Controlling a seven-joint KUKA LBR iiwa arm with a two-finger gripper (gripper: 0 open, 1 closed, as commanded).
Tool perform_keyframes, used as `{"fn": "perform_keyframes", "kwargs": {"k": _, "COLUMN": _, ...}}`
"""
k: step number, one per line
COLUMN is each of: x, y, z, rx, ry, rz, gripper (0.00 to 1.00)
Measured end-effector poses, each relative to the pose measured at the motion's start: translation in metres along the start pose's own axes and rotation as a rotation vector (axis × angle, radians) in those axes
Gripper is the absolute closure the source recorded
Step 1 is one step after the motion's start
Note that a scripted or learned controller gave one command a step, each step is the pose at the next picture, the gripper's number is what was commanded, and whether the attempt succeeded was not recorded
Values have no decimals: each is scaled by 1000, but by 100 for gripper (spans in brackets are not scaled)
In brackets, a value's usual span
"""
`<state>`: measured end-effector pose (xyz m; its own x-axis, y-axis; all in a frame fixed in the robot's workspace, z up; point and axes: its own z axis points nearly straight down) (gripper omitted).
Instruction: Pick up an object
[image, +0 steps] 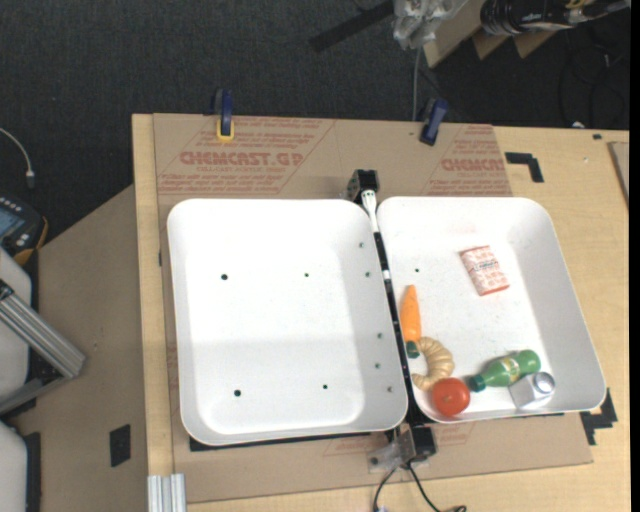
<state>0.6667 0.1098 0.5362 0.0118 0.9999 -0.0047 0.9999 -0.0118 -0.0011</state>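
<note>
Five objects (470, 350), two bins (200, 300)

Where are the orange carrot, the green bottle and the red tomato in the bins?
Orange carrot (410, 314), camera view, middle of its body, at the right bin's left wall.
Green bottle (508, 369), camera view, middle of its green body.
Red tomato (450, 397), camera view, centre of its round top.

Plastic bins on a matt board worktop

You see two smooth white bins (270, 320) on a dull brown, cardboard-like worktop (300, 150); the tomato (450, 397) and green bottle (507, 369) look glossy plastic, the small can (533, 388) shiny metal.
</note>
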Motion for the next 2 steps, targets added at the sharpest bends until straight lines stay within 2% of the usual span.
{"fn": "perform_keyframes", "kwargs": {"k": 1, "x": 114, "y": -9, "z": 2, "rx": -3, "ry": 9, "rz": -23, "gripper": 100}}
{"fn": "perform_keyframes", "kwargs": {"k": 2, "x": 24, "y": 0, "z": 0, "rx": 0, "ry": 1, "rz": -3, "gripper": 100}}
